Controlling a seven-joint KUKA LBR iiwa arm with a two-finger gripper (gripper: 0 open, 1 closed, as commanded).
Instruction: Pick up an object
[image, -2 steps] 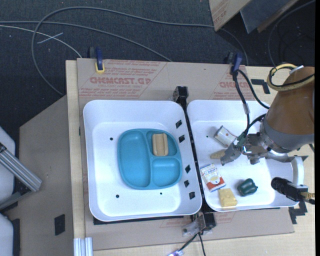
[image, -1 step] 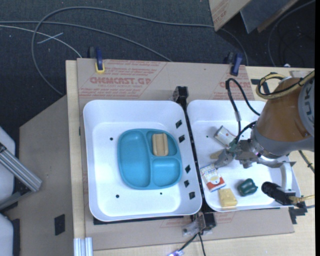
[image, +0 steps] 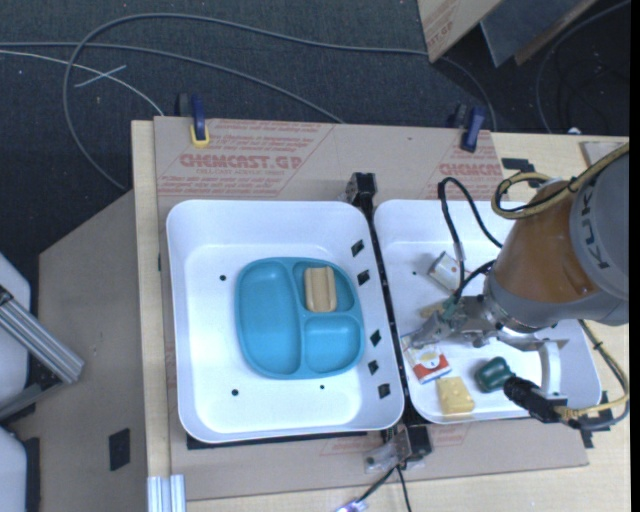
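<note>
Two shallow white bins are seen side by side on a cardboard sheet (image: 250, 150), which is printed in red with "CHEMCAST GP" near its far left corner and a partly hidden repeat near its far right. The sheet is held by two blue clamps (image: 199, 118) on its far edge.

In the left bin (image: 190, 250), a blue three-compartment plate (image: 270, 320) is set near the middle. A tan block, possibly wooden (image: 319, 289), lies in the plate's far right compartment.

In the right bin (image: 420, 225), a small white-and-grey item (image: 445, 267) is found towards the far side. A red-and-white card or packet (image: 430, 368) lies near the bin's left edge; any print on it cannot be read. A yellow sponge-like block (image: 455, 396) rests just beside it at the near edge, and a dark green rounded object (image: 492, 374) lies to its right.

The arm (image: 560, 260) is extended over the right bin, letters "KU" being readable on its grey shell. The gripper (image: 447, 322) is lowered near the bin's middle, just beyond the red-and-white packet; how far it is open, or whether anything is grasped, cannot be told from this angle.
</note>
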